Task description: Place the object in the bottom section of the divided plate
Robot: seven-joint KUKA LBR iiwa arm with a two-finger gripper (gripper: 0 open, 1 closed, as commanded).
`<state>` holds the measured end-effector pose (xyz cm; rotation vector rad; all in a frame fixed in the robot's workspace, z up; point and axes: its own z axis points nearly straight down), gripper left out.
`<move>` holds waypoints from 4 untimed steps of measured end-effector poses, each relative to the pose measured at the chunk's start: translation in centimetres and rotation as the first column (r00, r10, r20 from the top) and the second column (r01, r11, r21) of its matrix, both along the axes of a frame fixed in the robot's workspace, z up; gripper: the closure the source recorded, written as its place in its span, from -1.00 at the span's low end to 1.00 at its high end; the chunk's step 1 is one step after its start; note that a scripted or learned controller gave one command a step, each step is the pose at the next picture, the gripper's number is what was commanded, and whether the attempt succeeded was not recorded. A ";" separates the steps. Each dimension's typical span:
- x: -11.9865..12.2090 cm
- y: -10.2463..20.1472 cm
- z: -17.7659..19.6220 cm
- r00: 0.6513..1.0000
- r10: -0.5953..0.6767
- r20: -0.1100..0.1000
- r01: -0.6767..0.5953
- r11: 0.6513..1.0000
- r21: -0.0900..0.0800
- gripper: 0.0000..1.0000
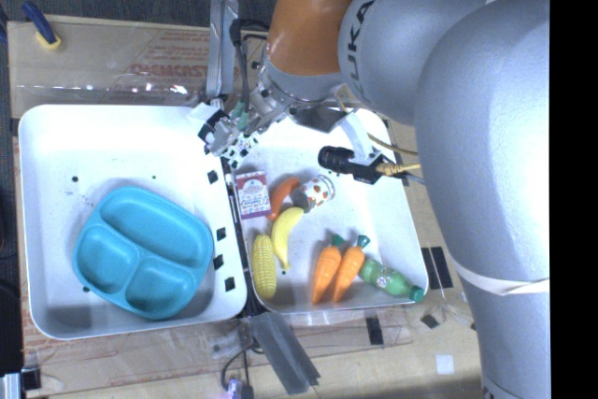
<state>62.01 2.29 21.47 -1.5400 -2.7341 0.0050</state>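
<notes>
Pick not yet made: blue divided plate (142, 249) lies bare in the left bin (37, 201).

At the bins' divider the gripper (227, 137) hovers; its state I cannot tell. Right bin (411, 238): red box (250, 194), banana (285, 234), corn (264, 264), carrots (334, 268), green bottle (392, 280). Which is the object seems undecided; next, descend and grasp one.

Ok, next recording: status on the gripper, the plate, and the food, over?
Gripper hanging over the divider between bins, nothing seen held. Blue divided plate in left bin, sections bare. Toy food in right bin: banana, corn, two carrots.
</notes>
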 end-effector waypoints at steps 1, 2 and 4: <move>-4.8 4.8 -2.5 0.987 0.161 -0.002 -0.161 0.987 0.001 1.00; -4.7 4.7 -2.5 0.987 0.159 -0.001 -0.159 0.987 0.001 -1.00; -12.4 6.5 -1.6 0.959 0.282 -0.003 -0.282 0.959 0.001 1.00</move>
